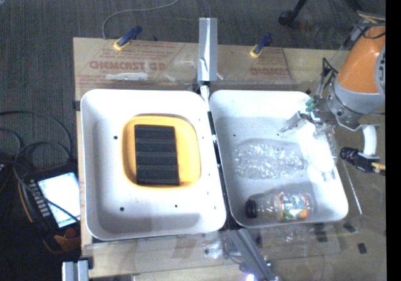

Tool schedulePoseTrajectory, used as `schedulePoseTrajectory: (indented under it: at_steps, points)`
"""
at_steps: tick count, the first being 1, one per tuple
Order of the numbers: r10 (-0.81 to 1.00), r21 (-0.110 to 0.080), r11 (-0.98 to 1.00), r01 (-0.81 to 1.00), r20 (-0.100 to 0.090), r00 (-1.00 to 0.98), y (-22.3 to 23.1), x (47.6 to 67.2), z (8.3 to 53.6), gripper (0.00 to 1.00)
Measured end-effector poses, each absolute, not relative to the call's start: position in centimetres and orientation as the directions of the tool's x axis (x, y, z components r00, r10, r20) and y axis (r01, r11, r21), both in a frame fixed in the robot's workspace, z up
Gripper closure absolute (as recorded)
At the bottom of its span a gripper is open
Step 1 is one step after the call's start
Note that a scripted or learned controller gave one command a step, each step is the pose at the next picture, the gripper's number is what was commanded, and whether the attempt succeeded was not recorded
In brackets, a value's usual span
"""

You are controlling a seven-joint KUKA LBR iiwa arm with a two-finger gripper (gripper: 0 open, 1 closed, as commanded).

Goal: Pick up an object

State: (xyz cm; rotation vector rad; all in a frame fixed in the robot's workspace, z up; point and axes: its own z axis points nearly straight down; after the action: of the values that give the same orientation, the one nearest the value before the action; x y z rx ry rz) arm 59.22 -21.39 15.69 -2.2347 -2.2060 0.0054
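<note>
Arm (366,76) enters from the right, orange band over the right bin's (250,101) far right corner, wrist angled down-left. Gripper (299,121) hangs over that bin's upper right area, fingers spread, nothing between them. Crumpled clear plastic bottle (269,160) lies mid-bin, flattened and glinting. Second bottle (281,206), dark cap and orange label, lies on its side along the near wall. Left bin (100,148) holds a yellow tray (191,154) with a black ridged block (155,154) in it. Blue-handled clamps (127,37) on the bench's far edge.

The arm (363,85) is grey with a rounded orange band and thin dark cables.
</note>
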Motion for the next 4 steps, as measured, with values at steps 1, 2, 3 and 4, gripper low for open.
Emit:
schedulePoseTrajectory:
  at_steps: [1,2,3,4]
  points:
    - [0.993,-0.001,-0.119,0.993,-0.001,0.119,-20.7,52.2,25.5,0.00]
    - [0.996,-0.003,-0.086,0.996,0.000,0.086,-14.0,55.8,22.9,0.00]
    - [0.983,-0.002,-0.184,0.983,-0.002,0.184,-17.4,55.3,28.3,0.00]
    - [0.952,-0.003,-0.307,0.952,-0.002,0.307,-19.7,57.8,10.2,0.00]
